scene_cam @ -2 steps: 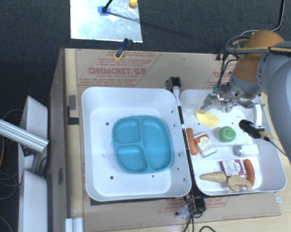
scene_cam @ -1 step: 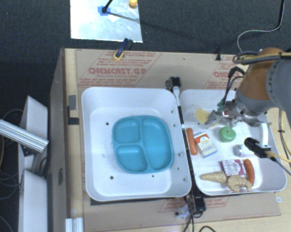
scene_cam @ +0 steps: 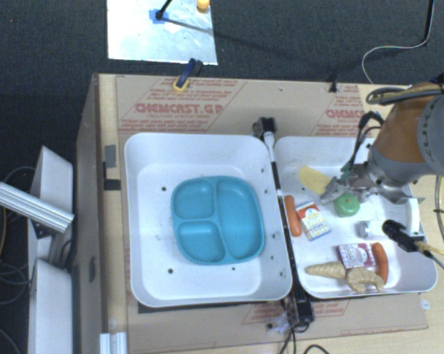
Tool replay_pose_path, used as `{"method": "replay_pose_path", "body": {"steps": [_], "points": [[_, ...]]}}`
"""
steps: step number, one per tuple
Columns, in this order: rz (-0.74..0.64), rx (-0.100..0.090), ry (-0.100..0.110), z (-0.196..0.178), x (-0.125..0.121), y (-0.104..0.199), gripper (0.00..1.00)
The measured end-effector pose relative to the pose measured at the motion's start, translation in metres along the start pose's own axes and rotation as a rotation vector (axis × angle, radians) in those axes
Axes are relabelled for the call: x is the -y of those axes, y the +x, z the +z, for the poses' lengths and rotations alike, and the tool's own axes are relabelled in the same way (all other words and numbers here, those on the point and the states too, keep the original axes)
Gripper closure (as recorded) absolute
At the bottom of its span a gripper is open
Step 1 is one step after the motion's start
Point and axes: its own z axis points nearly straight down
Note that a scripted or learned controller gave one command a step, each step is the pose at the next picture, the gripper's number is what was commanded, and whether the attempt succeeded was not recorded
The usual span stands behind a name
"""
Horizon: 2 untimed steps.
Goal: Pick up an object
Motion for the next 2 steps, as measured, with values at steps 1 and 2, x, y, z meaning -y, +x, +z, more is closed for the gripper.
{"method": "replay_pose_path", "body": {"steps": [1, 2], "points": [[0.001, 0.001, 0.0, 0.0, 0.033, -0.036, 0.0], [-0.001, 0.001, -0.005, -0.012, 0.031, -0.036, 1.0]]}}
